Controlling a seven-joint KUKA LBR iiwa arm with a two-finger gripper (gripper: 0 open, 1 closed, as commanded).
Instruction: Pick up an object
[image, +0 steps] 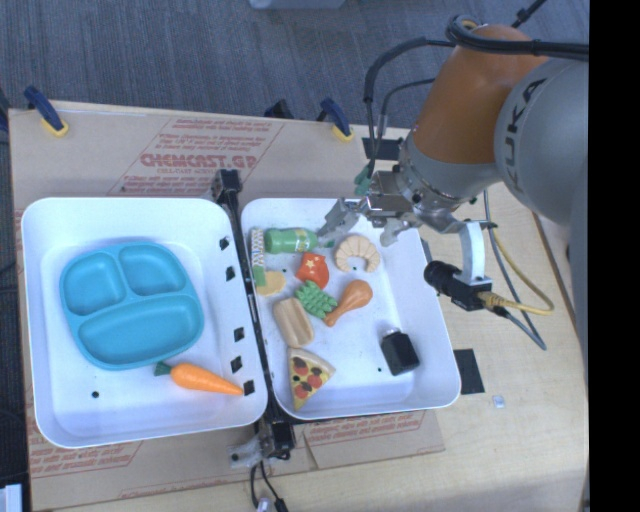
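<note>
The gripper (362, 222) hangs over the far edge of the right bin (425, 345), fingers spread wide and empty, just above the croissant (357, 254) and beside the green bottle (288, 240). A clean pick likely means dropping straight onto the croissant, straddling it, then closing. The right bin holds one each of bottle, croissant, tomato (313, 268), drumstick (349, 299), pizza slice (306, 375) and black block (399, 352); the left bin (40, 330) holds one blue tray (130, 302) and one carrot (200, 378).

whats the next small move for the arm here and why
Probably lower straight down: the end effector hangs above the right bin, just over the croissant beside the green bottle, with nothing visibly between its fingers yet.
</note>
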